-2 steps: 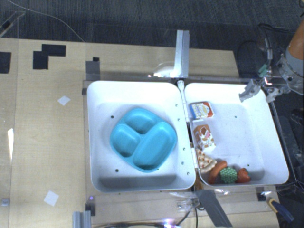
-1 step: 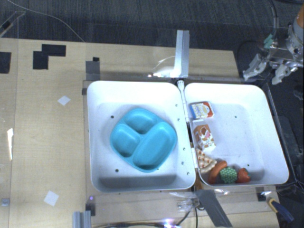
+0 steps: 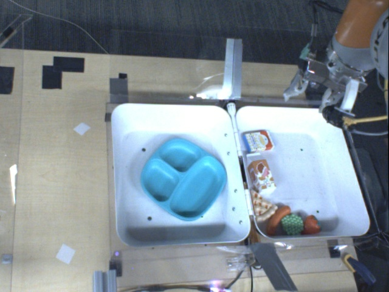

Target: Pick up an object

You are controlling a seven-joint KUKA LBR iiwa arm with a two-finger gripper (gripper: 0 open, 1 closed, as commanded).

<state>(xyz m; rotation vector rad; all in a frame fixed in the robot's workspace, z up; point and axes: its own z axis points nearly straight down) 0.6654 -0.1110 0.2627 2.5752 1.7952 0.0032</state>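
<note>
The gripper (image 3: pixel 317 92) hangs over the far rim of the right bin (image 3: pixel 316 157), toward that bin's far right corner. From this slant, whether it is spread wide or drawn narrow cannot be told. Nothing is seen held in it.

All the small things in the right bin sit on its left and near side, well apart from the gripper. A small blue, white and red cup (image 3: pixel 258 140) lies by the bin's left wall, in the far half; it is the thing nearest the gripper, though the bare middle of the bin floor lies between them. Just nearer along the same wall is a white and brown packet (image 3: pixel 261 175). Nearer still is a tan waffle (image 3: pixel 261 205), touching the wall. In the bin's near left corner a brown sausage (image 3: pixel 277 216) lies tilted, with a green broccoli piece (image 3: pixel 292 224) touching it. A red tomato (image 3: pixel 311 224) lies just beside that, along the near wall.

Left of the right bin, in the left bin (image 3: pixel 124 157), a blue divided plate (image 3: pixel 182 178) rests in the middle.
</note>
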